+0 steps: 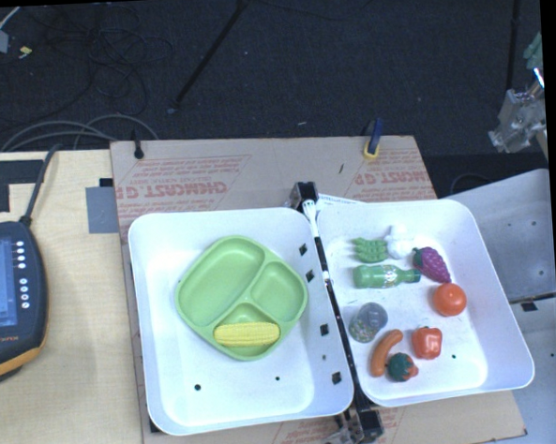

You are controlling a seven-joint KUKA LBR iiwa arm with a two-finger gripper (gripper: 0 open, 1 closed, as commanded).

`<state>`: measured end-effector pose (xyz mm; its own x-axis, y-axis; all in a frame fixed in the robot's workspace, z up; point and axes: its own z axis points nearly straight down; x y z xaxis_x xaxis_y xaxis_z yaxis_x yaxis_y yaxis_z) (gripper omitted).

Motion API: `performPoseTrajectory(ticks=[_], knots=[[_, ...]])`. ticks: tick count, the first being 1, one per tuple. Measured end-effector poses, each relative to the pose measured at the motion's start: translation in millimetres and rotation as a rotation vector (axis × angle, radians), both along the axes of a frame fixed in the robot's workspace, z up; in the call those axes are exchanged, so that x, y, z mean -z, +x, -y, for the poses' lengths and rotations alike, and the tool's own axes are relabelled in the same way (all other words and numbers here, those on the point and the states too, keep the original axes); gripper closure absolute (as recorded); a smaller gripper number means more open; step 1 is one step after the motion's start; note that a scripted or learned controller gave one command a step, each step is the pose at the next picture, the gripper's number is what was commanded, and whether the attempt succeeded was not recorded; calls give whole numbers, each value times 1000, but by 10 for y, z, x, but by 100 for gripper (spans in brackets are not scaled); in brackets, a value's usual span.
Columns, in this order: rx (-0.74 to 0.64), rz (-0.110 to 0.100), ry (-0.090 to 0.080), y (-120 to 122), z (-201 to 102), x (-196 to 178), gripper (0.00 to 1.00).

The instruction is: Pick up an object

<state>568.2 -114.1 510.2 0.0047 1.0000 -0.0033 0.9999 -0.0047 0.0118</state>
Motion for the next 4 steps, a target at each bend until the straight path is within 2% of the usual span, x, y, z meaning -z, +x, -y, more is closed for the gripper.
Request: performPoseTrajectory(ticks=[1, 2, 3, 4], knots=[[3, -10, 1, -862, 592, -310, 100], [-12, -23, 6, -162, -60, 812, 100], [-12, -5, 4, -696, -623, -335, 100], [-21, -30, 3, -791, -2277, 1312, 100]])
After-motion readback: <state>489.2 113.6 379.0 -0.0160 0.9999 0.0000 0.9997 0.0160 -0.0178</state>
